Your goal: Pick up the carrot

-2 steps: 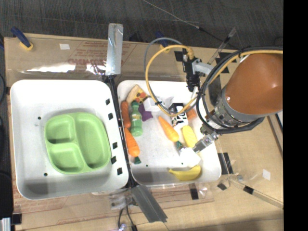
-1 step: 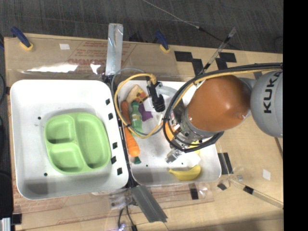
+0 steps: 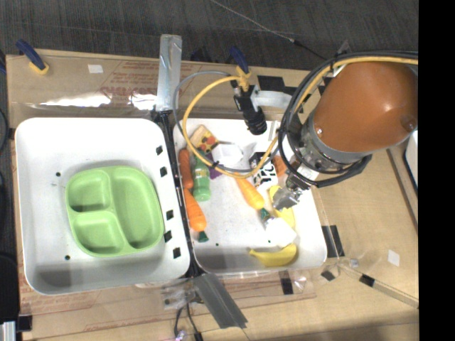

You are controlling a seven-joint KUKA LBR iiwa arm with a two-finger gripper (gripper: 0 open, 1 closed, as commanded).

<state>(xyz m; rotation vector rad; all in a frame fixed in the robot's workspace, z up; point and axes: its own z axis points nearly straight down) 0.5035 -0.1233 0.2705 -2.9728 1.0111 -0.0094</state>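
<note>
**Carrot in right bin, claw beside it**

The carrot (image 3: 249, 191) lies slantwise near the middle of the right bin (image 3: 311, 241), resting on the bin floor. The claw (image 3: 284, 197) hangs just to its right, low over the bin; whether it is spread or pressed together cannot be told, and nothing is seen pinched in it. A banana (image 3: 274, 256) lies near the bin's front wall. A green bottle (image 3: 202, 185) and a second orange piece (image 3: 195, 212) sit along the bin's left side. The left bin (image 3: 35, 190) holds a green divided plate (image 3: 114, 209). Both bins stand on the surface (image 3: 370, 261).
</note>
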